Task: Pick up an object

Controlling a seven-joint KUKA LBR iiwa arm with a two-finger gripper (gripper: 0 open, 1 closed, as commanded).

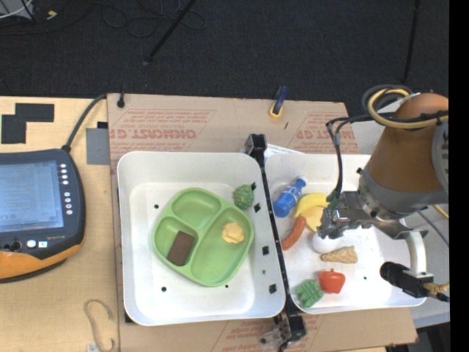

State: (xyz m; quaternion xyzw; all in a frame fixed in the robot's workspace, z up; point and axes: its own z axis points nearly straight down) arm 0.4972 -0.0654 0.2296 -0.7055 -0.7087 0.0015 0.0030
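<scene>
Mirrored print on cardboard (165, 127), unreadable.

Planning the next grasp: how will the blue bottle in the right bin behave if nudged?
The blue bottle lies on its side, so it would probably roll. It looks like smooth plastic, likely light and slippery. It seems to touch the banana, which might block it.
</scene>
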